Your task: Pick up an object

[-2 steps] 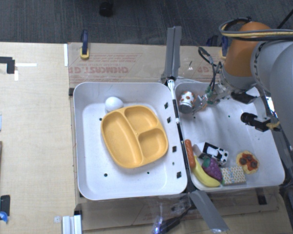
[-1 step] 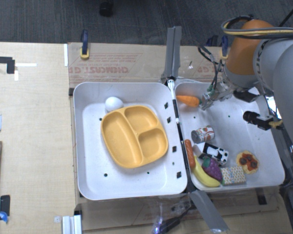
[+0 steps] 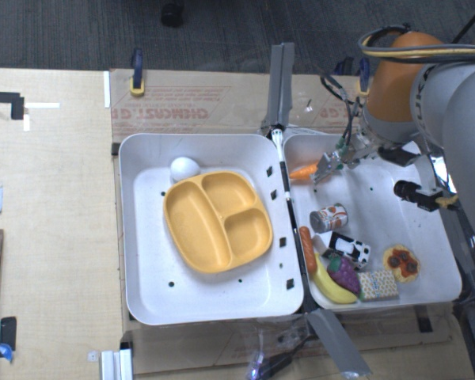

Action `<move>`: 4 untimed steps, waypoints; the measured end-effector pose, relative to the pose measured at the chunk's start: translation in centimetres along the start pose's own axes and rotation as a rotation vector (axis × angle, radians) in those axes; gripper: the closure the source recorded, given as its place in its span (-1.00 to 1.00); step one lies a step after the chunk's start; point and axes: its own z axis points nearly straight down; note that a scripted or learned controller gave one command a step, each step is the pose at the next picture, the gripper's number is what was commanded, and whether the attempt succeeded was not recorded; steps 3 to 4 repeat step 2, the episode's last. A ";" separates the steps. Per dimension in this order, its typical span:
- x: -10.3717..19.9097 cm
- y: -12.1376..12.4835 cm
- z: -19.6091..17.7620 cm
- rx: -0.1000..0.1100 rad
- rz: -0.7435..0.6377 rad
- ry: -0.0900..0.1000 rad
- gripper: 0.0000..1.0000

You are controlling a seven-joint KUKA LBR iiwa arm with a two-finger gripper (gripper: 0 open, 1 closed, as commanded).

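Bins: two white bins side by side, the left bin (image 3: 142,291) and the right bin (image 3: 427,236).
Left bin contents: one yellow three-section plate (image 3: 218,220) and one white ball (image 3: 184,167) touching the plate's far-left rim.
Right bin contents: one carrot (image 3: 304,172), one small can (image 3: 329,218), one hot dog (image 3: 307,248), one black-and-white cow (image 3: 349,248), one banana (image 3: 330,284), one purple grape bunch (image 3: 345,274), one speckled sponge block (image 3: 378,285), one small pizza (image 3: 400,263).
Carrot: lies at the right bin's far-left corner, just beside the gripper's tips, on their left.
Gripper (image 3: 326,169): low over the far-left of the right bin; whether its tips pinch anything, cannot tell.
Arm: reaches in from the right, orange band (image 3: 400,85) above the wrist, slanting down towards the carrot.
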 end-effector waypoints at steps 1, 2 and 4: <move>-0.1 0.0 -0.9 0.000 -0.003 -0.003 1.00; -0.1 0.0 -0.8 0.001 -0.003 -0.003 -1.00; -0.1 0.0 -0.8 0.001 -0.003 -0.003 -1.00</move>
